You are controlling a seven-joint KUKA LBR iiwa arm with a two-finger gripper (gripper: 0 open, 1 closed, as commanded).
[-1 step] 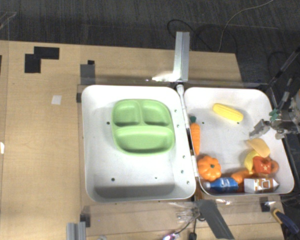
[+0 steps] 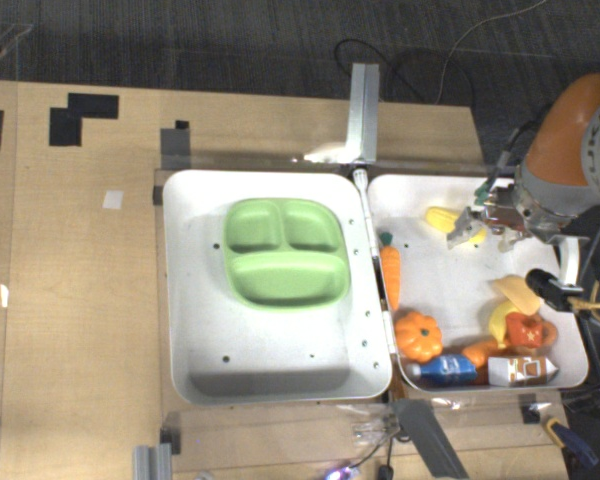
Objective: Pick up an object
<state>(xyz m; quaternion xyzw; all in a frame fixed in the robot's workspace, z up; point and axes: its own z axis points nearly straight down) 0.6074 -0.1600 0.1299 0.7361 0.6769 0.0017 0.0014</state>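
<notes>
Start with the two bins. The left bin [image 2: 195, 368] carries a green divided plate [image 2: 283, 251], broad, flat and rigid-looking; you would likely struggle to pinch it except at its rim. The right bin [image 2: 450, 298] holds the small things, and that is where the arm [image 2: 578, 148] reaches in from the upper right of the frame.

The gripper [image 2: 477, 226] sits in the upper part of the right bin, just beside a small yellow object [image 2: 441, 219]. That is probably the thing being tried for. It looks like a light plastic toy, smooth and perhaps slippery; take it across its narrow middle. You cannot tell from this view whether the fingers are spread or closed, nor whether they touch it.

Lower right, a cluster lies packed together: a pumpkin [image 2: 418, 335], round and likely to roll out of a pinch; a red object [image 2: 526, 332] with a yellow piece [image 2: 516, 294] above it; a blue bottle [image 2: 447, 370] and a white carton [image 2: 521, 371] against the bottom wall. A carrot [image 2: 390, 276] lies along the left wall, hard to get fingers around.

The arm is cut off at the right edge, and the wrist shadows the gripper's own detail.
</notes>
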